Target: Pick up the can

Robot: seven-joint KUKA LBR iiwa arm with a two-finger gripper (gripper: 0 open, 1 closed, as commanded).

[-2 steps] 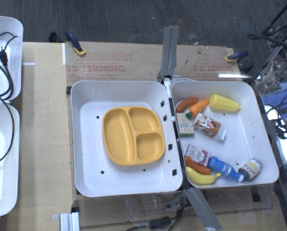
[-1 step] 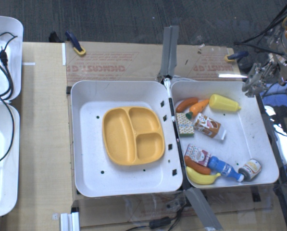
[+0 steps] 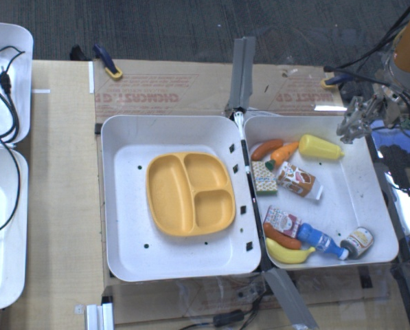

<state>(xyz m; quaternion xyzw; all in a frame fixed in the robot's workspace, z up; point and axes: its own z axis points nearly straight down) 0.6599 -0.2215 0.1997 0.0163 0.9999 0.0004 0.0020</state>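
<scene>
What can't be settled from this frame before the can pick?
- Hand, camera view: small and cluttered at the right bin's far right corner; finger state unreadable.
- Can: lying near the bin's corner, label too small to read.
- Arm: cut off by the right edge.
- Banana: partly covered by a sausage and blue bottle.

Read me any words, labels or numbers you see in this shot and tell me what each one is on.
Red lettering on the cardboard sheet: upside down from this camera, too blurred to read reliably.
Cartons, small box: printed, too small to read.
Can: label too small to read.
Blue bottle: nothing legible.
</scene>
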